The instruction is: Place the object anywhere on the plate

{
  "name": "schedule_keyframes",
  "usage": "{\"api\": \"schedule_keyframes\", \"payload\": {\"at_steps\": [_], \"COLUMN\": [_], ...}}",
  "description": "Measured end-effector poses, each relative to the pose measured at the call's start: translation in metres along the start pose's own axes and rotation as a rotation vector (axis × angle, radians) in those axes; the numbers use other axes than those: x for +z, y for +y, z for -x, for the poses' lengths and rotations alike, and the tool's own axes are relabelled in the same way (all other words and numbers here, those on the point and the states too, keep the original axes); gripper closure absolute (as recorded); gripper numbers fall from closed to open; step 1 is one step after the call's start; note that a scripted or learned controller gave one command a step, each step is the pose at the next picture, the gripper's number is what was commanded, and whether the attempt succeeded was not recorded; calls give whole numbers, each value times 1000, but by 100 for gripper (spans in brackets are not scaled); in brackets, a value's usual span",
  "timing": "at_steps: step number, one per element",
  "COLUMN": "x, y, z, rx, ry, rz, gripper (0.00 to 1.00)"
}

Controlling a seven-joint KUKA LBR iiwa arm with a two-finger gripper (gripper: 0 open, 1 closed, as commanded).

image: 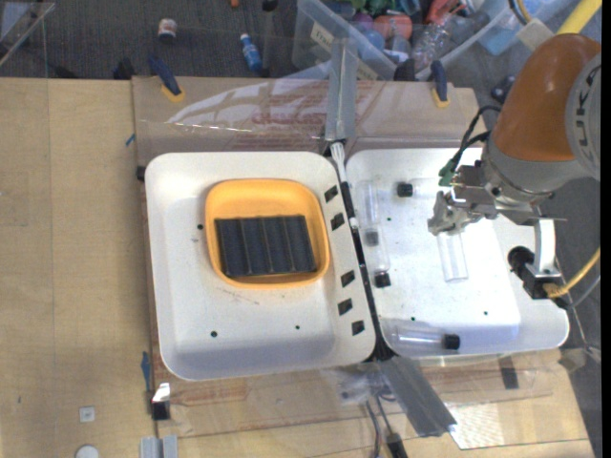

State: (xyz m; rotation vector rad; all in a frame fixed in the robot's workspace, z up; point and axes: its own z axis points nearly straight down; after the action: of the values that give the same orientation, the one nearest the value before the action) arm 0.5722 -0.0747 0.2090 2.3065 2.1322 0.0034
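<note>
Gripper [449, 219], finger state indiscernible, over right bin [496, 308]; clear tube [452, 258] directly below, long axis vertical in view; orange plate [218, 203] well left.

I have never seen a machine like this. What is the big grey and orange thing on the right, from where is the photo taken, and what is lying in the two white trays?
The grey and orange thing is a robot arm. It reaches in from the right, and at its end is a claw for picking things up. The photo comes from one fixed camera above the bench, looking down at a slant.

The left bin holds an orange plate with a dark ribbed block lying on it. The right bin holds clear plastic tubes: one just below the claw, one near the divider, one at the front edge.

I cannot tell whether the claw is open or shut, or whether it holds anything.
</note>
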Motion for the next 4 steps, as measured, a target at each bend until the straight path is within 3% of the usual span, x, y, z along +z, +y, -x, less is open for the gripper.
{"api": "schedule_keyframes", "payload": {"at_steps": [1, 2, 3, 4], "x": [3, 4, -15, -41], "y": [58, 92, 90, 90], "z": [-23, -40, -68, -74], "rx": [-152, -251, -376, -414], "ry": [-2, -2, -2, -3], "rz": [1, 2, 4, 4], "gripper": [100, 100, 100, 100]}}
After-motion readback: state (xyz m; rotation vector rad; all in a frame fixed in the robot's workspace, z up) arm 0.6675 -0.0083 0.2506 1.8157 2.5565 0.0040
